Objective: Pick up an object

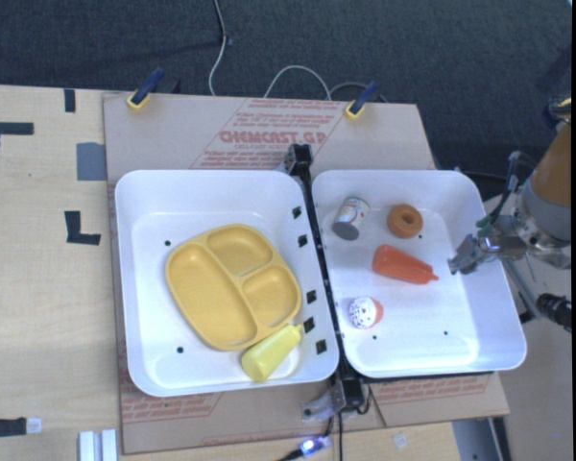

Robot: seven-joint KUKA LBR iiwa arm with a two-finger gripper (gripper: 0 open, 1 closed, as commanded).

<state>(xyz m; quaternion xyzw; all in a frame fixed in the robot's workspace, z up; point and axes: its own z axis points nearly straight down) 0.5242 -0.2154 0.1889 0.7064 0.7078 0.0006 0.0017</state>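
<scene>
The right bin (480, 339) holds an orange carrot-shaped toy (401, 265) in its middle. A brown doughnut (404, 221) lies behind the carrot, and a small grey can (348, 217) lies on its side at the back left. A small white object with red marks (364, 312) sits toward the front left. My gripper (466, 255) is at the bin's right rim, just right of the carrot's tip and apart from it. I see nothing held in it.
The left bin (134, 257) holds a yellow divided plate (232, 283), and a yellow squeeze bottle (271, 351) lies at the plate's front edge. A black divider (312, 257) runs between the bins. The arm's orange band (555, 166) is at the right edge.
</scene>
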